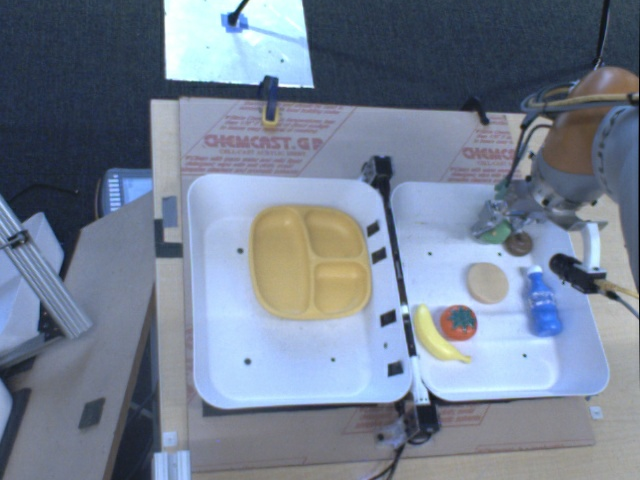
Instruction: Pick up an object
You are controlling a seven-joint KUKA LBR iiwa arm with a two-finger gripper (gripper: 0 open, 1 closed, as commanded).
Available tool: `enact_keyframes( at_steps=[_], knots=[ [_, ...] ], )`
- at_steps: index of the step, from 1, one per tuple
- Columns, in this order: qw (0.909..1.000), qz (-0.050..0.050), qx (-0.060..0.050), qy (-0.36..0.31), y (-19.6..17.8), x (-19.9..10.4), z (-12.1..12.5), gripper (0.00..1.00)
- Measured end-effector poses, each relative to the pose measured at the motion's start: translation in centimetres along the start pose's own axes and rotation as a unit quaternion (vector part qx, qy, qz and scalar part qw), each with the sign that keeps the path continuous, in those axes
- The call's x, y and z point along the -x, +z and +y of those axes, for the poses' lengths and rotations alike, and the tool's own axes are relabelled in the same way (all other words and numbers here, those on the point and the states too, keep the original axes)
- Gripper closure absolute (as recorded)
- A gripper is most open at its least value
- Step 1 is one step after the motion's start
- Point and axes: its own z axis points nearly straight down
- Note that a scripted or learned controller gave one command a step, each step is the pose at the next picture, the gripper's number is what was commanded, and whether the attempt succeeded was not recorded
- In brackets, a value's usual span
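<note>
My gripper [503,218] hangs low over the back of the right bin [440,203], at the end of the grey arm with the orange band. A small greenish object [489,232] lies right at its tip, partly hidden under it; I cannot tell whether they touch. A small brown round piece [518,244] sits just right of that. Nearer the front lie a tan disc [488,282], a blue bottle [542,303], a red tomato-like object [459,322] and a yellow banana [436,335].
The left bin [215,278] holds a yellow compartment plate [308,261]. A black divider strip [390,268] separates the bins. A black fitting with a cable [574,269] hangs over the right bin's right side, beside the bottle.
</note>
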Motion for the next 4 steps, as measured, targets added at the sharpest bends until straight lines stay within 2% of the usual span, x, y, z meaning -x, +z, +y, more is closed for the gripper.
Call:
enact_keyframes(
  at_steps=[2,3,4],
  knots=[
    [1.0000,0.000,-0.002,0.001,-11.7,0.3,1.0,1.00],
    [1.0000,0.000,-0.004,0.001,-11.4,0.3,1.1,1.00],
    [1.0000,0.002,-0.005,0.000,-12.4,-4.9,-1.0,1.00]
  ],
)
